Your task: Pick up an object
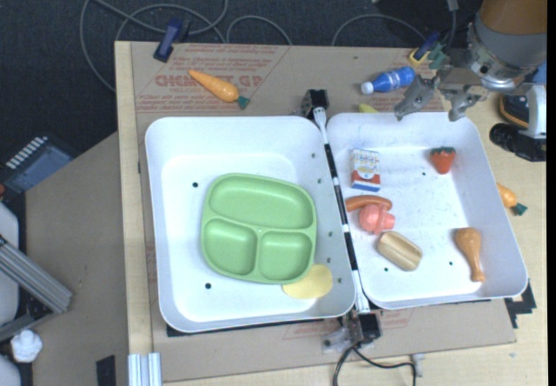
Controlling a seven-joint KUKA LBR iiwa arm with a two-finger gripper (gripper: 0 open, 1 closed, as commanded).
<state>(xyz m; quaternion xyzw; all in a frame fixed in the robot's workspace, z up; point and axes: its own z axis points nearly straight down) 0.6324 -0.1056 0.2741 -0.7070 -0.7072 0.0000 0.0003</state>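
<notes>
Starting at the near edge of the worktop point(261, 63), the right bin point(486, 284) carries the likely picks: a bun-like toy point(399, 250), a chicken drumstick point(471, 252), a pink toy point(377, 219) touching a sausage point(367, 202), then a small carton point(366, 169) and a strawberry point(443, 159) farther back. No single object is named, so any of these would serve. The strawberry looks the best choice, since it sits apart from everything and lies nearest the gripper point(436, 104).

That gripper hangs above the far rim of the right bin with its two fingers spread wide and nothing between them. A good grasp would mean coming straight down over the strawberry, fingers straddling it, low enough that it does not squirt out, and staying off the bin wall.

In the left bin point(174, 202) lie a green divided plate point(258, 226) and a yellow piece point(307, 283) at its near corner. Beyond the bins, a toy carrot point(217, 86), a blue bottle point(389, 80) and a blue clip point(168, 39) rest outside; a second small carrot point(508, 198) lies just off the right bin's side. The pink toy and sausage crowd each other and would make a poor target.
</notes>
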